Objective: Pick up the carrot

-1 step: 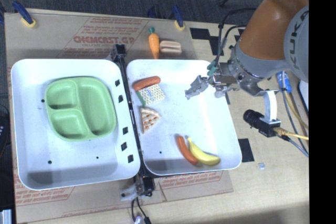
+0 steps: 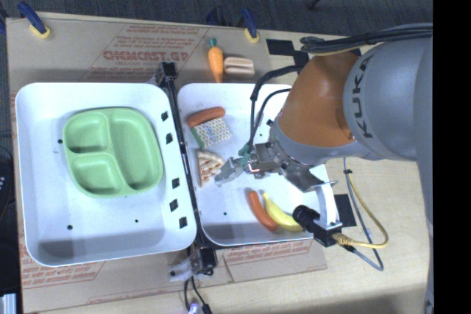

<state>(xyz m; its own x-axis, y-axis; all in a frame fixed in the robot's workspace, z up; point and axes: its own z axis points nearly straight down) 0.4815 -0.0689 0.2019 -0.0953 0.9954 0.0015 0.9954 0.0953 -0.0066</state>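
From the overhead slant, the carrot (image 2: pixel 215 62) lies on the cardboard-covered surface (image 2: pixel 132 48) just outside the far rim of the right bin (image 2: pixel 228 230), its green top pointing away from the bins and its orange body pointing toward them. A small tan-and-pink piece of play food (image 2: pixel 238 67) sits just beside it on the right. Because the carrot rests outside both bins, it has no wall to be pinned against and lies flat and exposed, so I judge it reachable from above.

The arm (image 2: pixel 346 103) comes in from the right and bends over the right bin, with the hand (image 2: pixel 234 168) low inside it, well apart from the carrot. The hand hovers by a waffle-like piece (image 2: pixel 209 167); whether its fingers are apart or together I cannot tell, and nothing is visibly held between them. Nearby in that bin lie a sausage (image 2: pixel 206 116), a patterned block (image 2: pixel 213 131), a second sausage (image 2: pixel 258 209) and a banana (image 2: pixel 281 216) touching it.

The left bin (image 2: pixel 44 232) carries a green divided plate (image 2: pixel 112 151).

The pick looks not yet begun: the hand would need to rise over the far rim and travel to the carrot.
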